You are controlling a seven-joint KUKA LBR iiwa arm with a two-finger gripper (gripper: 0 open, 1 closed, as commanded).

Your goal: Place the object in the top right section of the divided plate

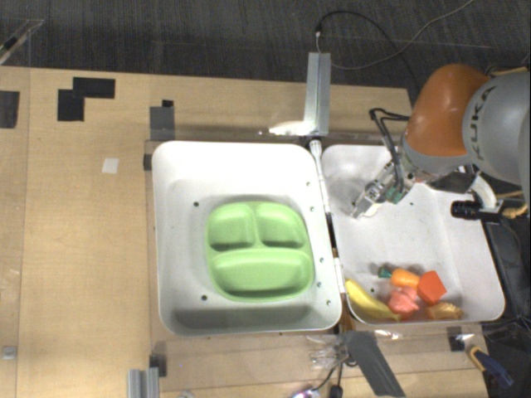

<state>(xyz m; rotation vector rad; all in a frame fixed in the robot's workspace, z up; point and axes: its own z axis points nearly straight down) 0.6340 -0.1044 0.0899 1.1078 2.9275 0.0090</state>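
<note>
Camera view looks down on a wooden table (75,255) with two shallow white bins side by side. In the left bin (178,181) lies the green divided plate (259,249), with two small sections at the far side and one long section at the near side. All three sections look bare, so the top right section (280,225) has received nothing yet.

The right bin (465,239) holds a small group of toy foods in its near corner: a yellow banana (369,302), an orange cube-like piece (431,288), a pink piece (405,303), a rounded orange piece with a green end (401,277) and a brownish piece (445,310). They lie close together, some touching. The task does not say which one is the object, so I can only say it is probably one of this group.

The tool (371,199) hangs over the far left part of the right bin, well apart from the toy foods. It is small and partly blurred here, so I cannot tell its state, and I see nothing clearly held in it.

In my judgement the task is at its beginning: picking, carrying across to the plate and releasing are all left to do.
</note>
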